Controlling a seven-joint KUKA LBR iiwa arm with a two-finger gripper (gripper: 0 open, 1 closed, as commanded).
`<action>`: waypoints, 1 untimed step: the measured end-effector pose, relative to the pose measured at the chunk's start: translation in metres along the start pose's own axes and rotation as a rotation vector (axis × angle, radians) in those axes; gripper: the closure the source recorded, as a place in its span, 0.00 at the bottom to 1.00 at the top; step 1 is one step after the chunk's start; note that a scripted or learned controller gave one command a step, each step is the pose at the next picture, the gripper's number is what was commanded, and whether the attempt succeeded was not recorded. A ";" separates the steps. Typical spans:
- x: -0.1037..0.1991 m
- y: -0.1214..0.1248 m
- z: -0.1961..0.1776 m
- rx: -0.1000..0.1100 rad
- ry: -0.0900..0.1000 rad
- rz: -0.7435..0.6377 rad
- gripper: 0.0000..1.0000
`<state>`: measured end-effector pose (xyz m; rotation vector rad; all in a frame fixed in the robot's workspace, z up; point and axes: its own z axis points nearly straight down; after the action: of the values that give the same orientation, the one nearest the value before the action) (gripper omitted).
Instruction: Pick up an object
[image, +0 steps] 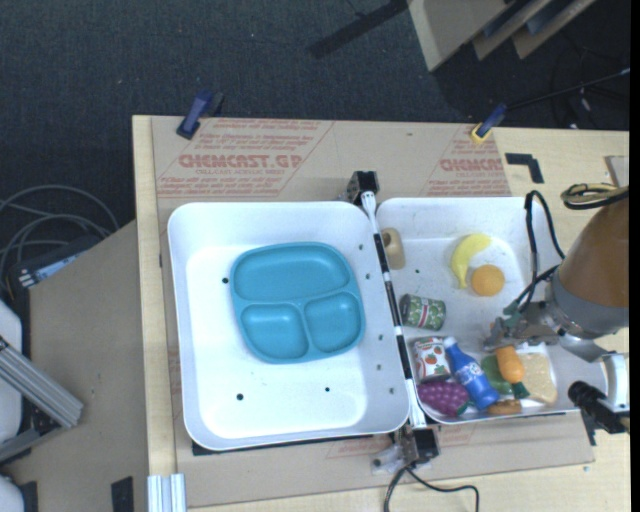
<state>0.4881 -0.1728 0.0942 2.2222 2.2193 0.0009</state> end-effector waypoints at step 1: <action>0.054 0.025 0.010 -0.001 0.001 -0.004 1.00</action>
<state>0.5129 -0.1192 0.0842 2.2179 2.2240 0.0027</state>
